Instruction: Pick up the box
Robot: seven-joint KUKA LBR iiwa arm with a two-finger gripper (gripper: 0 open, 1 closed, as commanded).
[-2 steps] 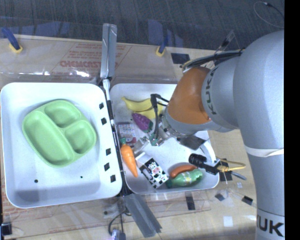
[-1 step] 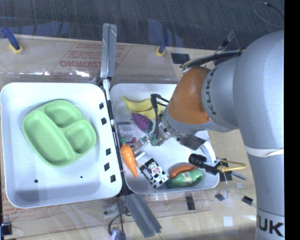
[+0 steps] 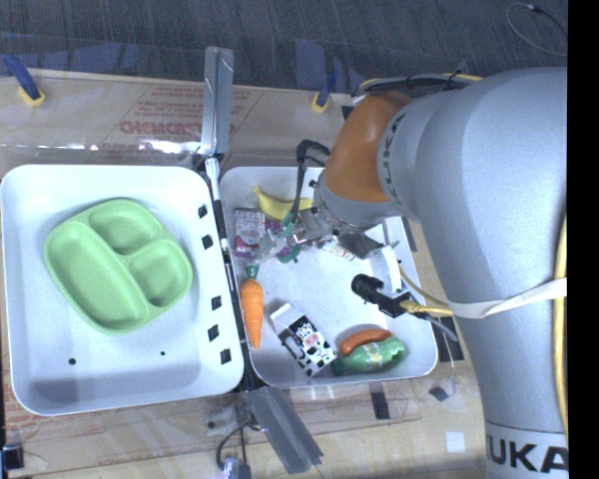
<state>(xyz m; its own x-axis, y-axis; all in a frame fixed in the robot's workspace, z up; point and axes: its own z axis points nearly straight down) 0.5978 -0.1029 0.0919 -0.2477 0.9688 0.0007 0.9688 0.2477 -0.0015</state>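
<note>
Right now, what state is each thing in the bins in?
green divided plate: flat in the left bin, upright.
carrot: lying by the right bin's left wall.
box: cow-patterned, lying tilted, free.
green bottle: on its side.
banana: lying partly under the arm.
gripper: low over the back clutter.

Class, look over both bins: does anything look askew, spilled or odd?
Nothing spilled. The small box lies tilted in the right bin, askew to its walls, beside the carrot. The green plate sits flat in the left bin.

Carrot and bottle flank box closely.
</note>
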